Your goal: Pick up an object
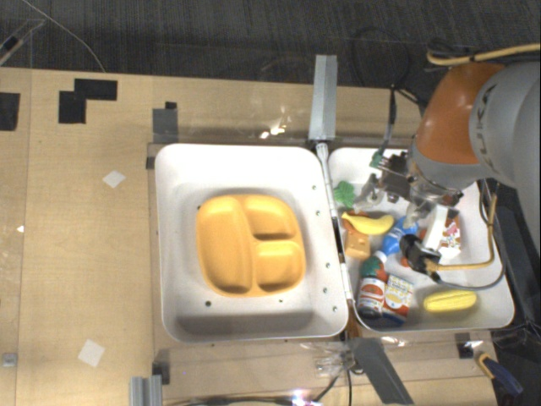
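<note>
Two white bins (169, 252) sitting on worktop (76, 252); one yellow tray (249, 244) lying left; tool (390, 183) hovering over right clutter, grip state unclear.

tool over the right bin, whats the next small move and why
Probably a short drop straight down toward the yellow plastic banana. The tool sits above the cluttered left part of the right white bin, with the banana just below it in the picture and a green toy beside it. Nothing shows between its fingers, so nothing is picked yet.
</note>
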You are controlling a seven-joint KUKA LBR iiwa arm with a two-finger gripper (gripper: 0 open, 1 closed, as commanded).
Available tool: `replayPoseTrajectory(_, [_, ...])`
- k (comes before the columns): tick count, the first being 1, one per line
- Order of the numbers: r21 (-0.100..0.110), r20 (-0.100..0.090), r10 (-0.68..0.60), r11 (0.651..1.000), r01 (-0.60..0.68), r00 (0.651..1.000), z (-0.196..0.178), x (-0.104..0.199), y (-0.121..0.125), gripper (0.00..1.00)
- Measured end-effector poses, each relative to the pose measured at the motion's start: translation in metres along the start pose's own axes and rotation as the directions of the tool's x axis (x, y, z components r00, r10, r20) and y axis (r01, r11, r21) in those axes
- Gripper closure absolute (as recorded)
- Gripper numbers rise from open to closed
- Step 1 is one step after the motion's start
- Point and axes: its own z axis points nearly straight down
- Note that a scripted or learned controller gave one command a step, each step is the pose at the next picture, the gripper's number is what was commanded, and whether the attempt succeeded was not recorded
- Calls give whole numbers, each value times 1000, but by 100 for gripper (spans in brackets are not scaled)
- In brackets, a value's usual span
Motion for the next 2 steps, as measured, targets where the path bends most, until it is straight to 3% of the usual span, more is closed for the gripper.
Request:
replayPoseTrajectory(1, [-5,-2,236,972,-236,972,78,-30,17,0])
replayPoseTrajectory(2, [-6,-3,343,939,-343,939,96,-51,48,0])
